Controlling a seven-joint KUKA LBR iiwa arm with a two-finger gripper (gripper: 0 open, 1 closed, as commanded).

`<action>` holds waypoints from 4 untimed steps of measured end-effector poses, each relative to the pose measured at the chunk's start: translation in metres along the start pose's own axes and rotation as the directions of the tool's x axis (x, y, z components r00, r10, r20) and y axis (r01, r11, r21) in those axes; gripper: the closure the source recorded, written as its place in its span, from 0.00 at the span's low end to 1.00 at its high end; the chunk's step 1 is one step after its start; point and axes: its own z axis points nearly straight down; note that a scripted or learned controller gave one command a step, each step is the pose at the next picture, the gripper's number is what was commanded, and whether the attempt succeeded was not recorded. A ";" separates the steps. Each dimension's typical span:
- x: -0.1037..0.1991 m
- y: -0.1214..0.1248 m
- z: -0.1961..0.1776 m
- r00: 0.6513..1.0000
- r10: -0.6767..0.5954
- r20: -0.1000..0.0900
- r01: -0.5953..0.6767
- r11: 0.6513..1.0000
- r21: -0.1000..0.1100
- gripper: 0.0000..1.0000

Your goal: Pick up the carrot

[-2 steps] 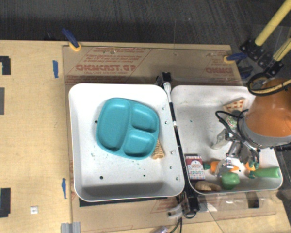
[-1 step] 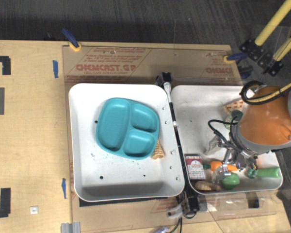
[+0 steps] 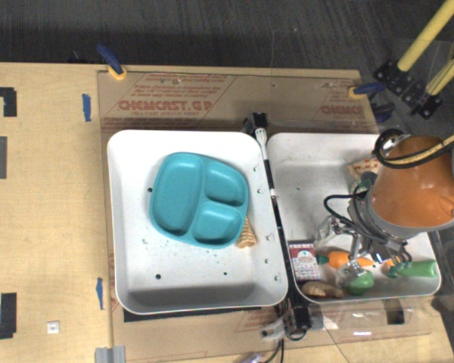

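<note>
The carrot [image 3: 396,264] appears as a small orange piece with a green top stretching right, lying near the front right of the right bin [image 3: 310,165]. My gripper [image 3: 357,249] hangs low over the bin's front area, just left of the carrot, among several toy foods. The arm's orange band [image 3: 412,191] covers much of the bin's right side. Nothing can be seen held in the gripper, and the wrist hides part of the carrot.
Close to the gripper lie a round orange item [image 3: 337,260], a green toy [image 3: 359,281], a red and white box [image 3: 303,258] and a brown piece [image 3: 316,288]. The left bin [image 3: 136,263] holds a teal divided plate [image 3: 199,199] and a waffle-like piece [image 3: 247,236].
</note>
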 end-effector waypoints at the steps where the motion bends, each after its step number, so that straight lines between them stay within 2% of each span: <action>1: -0.004 0.000 -0.013 1.000 -0.001 0.011 0.001 1.000 0.004 1.00; 2: -0.068 0.050 -0.095 0.975 0.222 -0.011 -0.222 0.975 -0.002 1.00; 3: -0.081 -0.035 -0.151 0.970 -0.241 -0.010 0.241 0.970 -0.004 1.00; 4: -0.063 -0.076 -0.006 0.780 -0.625 -0.007 0.625 0.780 -0.011 1.00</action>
